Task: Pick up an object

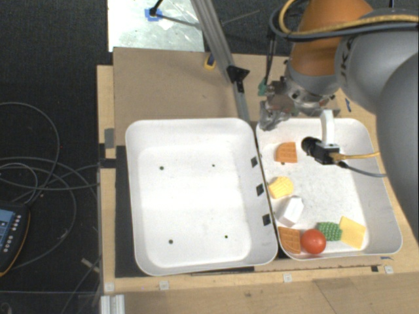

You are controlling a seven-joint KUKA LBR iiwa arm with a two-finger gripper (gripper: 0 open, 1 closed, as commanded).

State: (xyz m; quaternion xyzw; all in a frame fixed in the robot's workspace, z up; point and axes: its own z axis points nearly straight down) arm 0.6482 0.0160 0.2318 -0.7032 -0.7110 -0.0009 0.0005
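black cables beside a handheld pendant.

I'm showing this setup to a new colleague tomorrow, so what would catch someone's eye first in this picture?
Probably the big grey arm with its orange band, reaching in from the right with its gripper over the far end of the right bin. Next, the bright items there: a red tomato, a green piece and yellow blocks. The left bin looks plain white by contrast.

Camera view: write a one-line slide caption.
KUKA arm's gripper hovers at the right bin's far left corner, above toy foods including a tomato.
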